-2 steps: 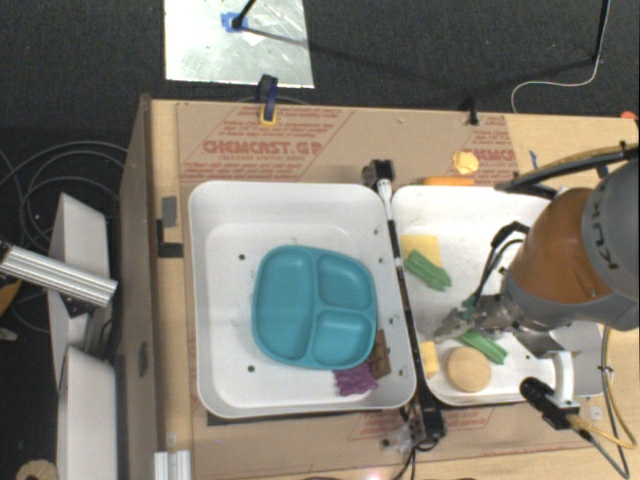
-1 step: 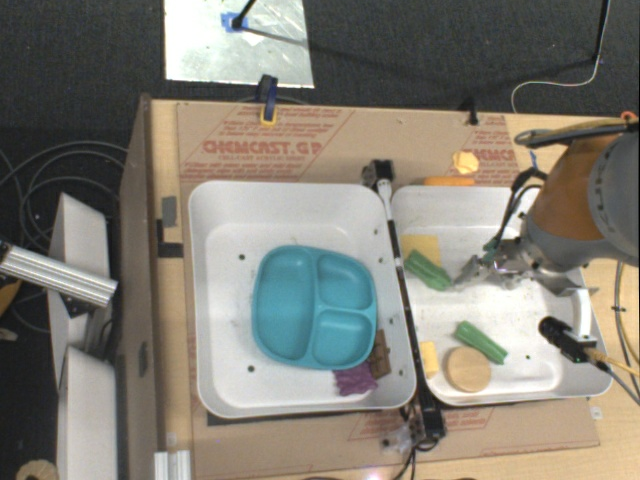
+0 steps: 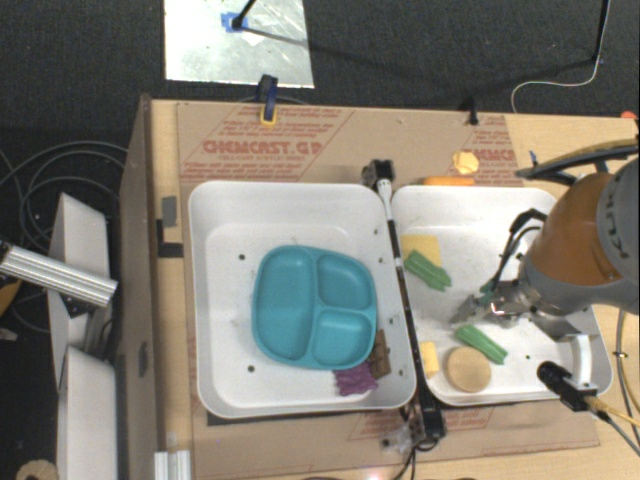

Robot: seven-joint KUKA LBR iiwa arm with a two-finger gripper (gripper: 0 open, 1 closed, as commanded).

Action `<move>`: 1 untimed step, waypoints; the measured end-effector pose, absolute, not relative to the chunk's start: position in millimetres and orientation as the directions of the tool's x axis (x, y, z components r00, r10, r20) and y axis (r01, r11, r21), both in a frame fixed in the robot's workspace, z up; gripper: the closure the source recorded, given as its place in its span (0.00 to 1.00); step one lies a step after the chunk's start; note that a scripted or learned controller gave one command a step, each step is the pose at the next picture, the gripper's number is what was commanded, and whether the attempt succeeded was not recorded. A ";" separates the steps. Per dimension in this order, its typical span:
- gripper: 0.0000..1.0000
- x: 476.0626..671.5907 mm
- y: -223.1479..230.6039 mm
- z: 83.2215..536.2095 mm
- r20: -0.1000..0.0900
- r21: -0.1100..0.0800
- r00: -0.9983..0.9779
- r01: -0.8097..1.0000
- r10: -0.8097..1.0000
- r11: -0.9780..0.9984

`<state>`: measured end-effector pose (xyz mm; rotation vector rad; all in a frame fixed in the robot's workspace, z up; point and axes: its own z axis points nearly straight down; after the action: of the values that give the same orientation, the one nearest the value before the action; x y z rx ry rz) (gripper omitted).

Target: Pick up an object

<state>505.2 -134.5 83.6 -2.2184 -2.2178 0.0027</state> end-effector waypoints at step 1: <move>0.00 485.6 -116.7 83.9 0.002 -0.002 -0.001 1.000 1.000 0.001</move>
<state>485.6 -116.7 83.9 -2.2190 -2.2207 0.0000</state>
